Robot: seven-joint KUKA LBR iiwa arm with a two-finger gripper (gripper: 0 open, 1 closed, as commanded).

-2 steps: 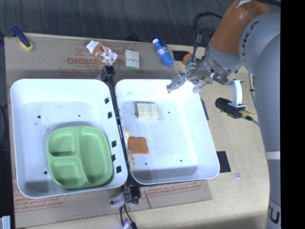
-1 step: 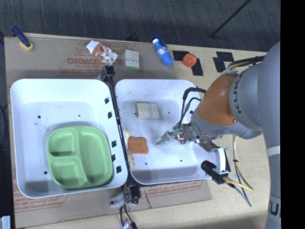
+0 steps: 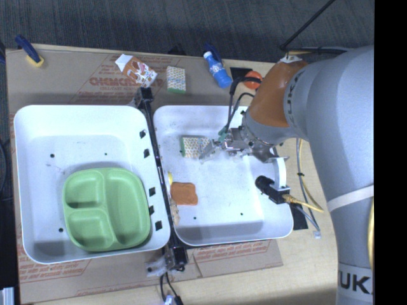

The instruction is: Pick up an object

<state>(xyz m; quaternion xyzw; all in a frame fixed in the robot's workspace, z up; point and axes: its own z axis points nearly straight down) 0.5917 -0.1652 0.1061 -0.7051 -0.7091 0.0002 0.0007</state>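
In the right bin a green and white packet lies near the back, and an orange-brown block lies nearer the front left. My gripper reaches in from the right and sits low at the packet's right edge. Its metal fingers point left and blend with the packet. I cannot tell whether anything is between them.
A green compartment tray lies in the left bin. Behind the bins on the cardboard lie a blue bottle, a small green box and a snack wrapper. My grey arm covers the right bin's right side.
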